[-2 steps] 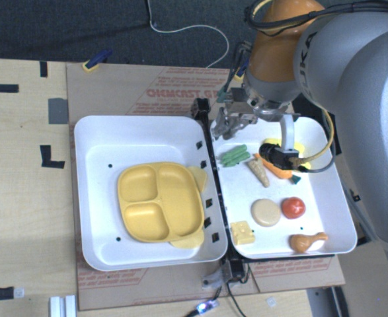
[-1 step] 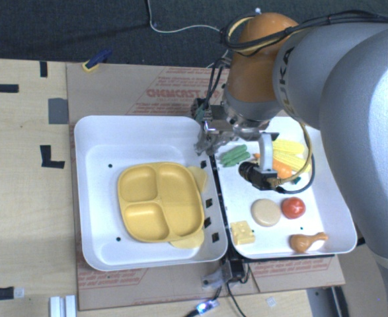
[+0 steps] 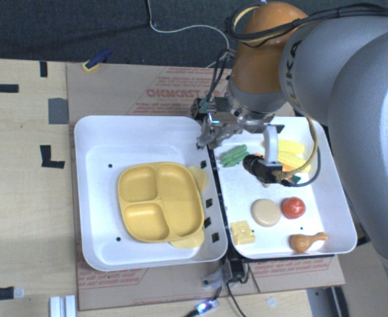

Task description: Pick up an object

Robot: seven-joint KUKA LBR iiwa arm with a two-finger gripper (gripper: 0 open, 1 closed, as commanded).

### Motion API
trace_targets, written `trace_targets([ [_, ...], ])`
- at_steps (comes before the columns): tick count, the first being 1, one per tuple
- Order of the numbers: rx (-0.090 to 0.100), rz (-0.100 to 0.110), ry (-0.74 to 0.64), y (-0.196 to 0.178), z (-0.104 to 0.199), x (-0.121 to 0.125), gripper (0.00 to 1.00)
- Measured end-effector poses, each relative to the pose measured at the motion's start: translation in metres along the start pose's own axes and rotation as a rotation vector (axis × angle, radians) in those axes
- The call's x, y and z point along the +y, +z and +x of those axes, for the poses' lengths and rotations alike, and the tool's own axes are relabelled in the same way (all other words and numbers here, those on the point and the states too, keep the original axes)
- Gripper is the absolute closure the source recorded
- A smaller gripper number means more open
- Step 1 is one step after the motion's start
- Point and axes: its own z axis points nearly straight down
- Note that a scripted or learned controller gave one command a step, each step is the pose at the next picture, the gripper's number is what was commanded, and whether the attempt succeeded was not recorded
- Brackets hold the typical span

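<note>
Far L, a cardboard sheet (image 3: 134, 91) lies under 2 white bins. The L bin (image 3: 81, 177) holds a yellow 3-section plate (image 3: 159, 200), lying flat near the bin's middle w/ a thinner yellow piece (image 3: 188, 241) poking out from under its R edge. Over the divider btwn the bins, at the far end, the gripper (image 3: 210, 129) hangs low just above the rims; can't tell if it's released or clenched, and nothing is seen held in it. The pickable things are all in the R bin (image 3: 293, 254): a yellow cheese cube (image 3: 242, 232) in the near-L corner, a green veg (image 3: 233, 156) just R of the gripper, a beige disc (image 3: 266, 212) mid-bin, a red tomato (image 3: 293, 207) just beside the disc, a yellow corn cob (image 3: 291, 152) farther back, partly behind the arm, and a brown drumstick (image 3: 307, 242) by the near rim.
</note>
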Motion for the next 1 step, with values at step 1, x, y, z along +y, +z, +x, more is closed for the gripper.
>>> trace_targets([
  [1,0.000,0.002,0.000,0.0022,-0.0036,0.0013,1.00],
])
